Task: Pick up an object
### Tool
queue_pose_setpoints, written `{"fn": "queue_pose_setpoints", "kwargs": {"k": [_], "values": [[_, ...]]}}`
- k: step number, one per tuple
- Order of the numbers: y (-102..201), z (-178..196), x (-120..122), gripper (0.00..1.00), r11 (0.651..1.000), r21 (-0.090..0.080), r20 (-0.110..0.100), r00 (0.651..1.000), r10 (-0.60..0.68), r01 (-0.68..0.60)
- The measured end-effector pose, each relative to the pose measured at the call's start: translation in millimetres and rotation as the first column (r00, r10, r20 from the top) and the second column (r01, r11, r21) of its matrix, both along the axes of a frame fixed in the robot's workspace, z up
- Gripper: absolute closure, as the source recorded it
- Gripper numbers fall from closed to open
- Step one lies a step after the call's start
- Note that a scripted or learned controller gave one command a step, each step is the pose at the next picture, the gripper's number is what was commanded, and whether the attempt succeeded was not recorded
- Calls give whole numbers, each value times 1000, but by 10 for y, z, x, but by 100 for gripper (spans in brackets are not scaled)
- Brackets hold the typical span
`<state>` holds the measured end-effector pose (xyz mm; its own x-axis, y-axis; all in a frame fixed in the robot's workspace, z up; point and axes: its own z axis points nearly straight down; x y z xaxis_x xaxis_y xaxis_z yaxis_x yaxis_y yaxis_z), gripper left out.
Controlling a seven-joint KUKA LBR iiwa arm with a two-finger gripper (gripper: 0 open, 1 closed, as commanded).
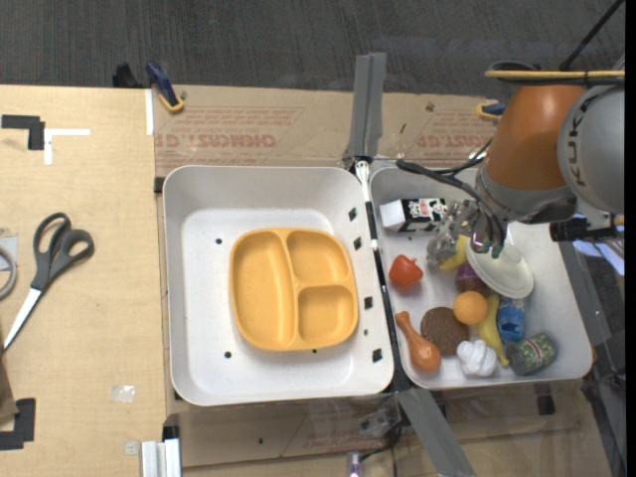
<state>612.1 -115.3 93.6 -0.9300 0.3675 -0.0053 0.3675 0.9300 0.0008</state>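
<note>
**Pick attempt in right bin: end effector low over cluttered objects**

Camera view: The end effector (484, 235) is seen lowered into the right bin (561, 276), just above a white dish (502, 272). Whether it is apart or together cannot be told; nothing is confirmed as gripped. A yellow item (455, 259) and an orange ball (470, 308) lie just beside and below it; a red tomato (404, 271) sits to its left, a brown disc (443, 328) nearer the bin's front. The left bin (189, 296) holds a yellow divided plate (294, 288). It is judged that one isolated target should be chosen, the descent centred on it, and neighbouring items left undisturbed.
</note>
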Motion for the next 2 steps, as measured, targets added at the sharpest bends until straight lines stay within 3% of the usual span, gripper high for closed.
{"fn": "queue_pose_setpoints", "kwargs": {"k": [1,2], "values": [[-675,2118,281,100,997,0,-3,997,-74,74],[-836,942,350,100,1000,0,-2,1000,8,-8]]}}
